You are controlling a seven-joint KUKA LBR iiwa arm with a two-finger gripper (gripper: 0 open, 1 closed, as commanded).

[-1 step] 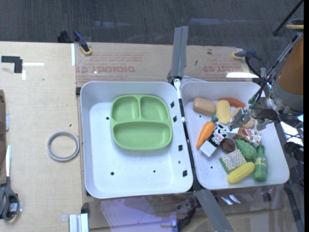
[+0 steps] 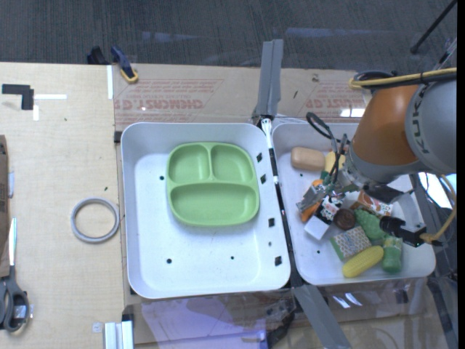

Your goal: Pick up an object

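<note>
My tool [image 2: 330,195], grip state unclear, hangs over the right bin [image 2: 421,271]; the yellow toy corn [image 2: 362,261] looks light, stiff, best pinched mid-length.

Robot lab: bench [image 2: 58,151], 2 bins [image 2: 145,267]

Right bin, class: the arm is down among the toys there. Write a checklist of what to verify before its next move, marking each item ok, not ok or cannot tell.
1. Gripper is over the right bin, above the pile of toys: ok.
2. Finger state, open or shut: cannot tell; the wrist hides it.
3. A toy is held: cannot tell.
4. Toys lie apart enough for a clean single pick: not ok; the yellow corn, green toy and their neighbours touch.
5. Tan block lies apart from the pile, an easier target: ok.
6. Green divided plate sits flat in the left bin, out of the arm's way: ok.
</note>
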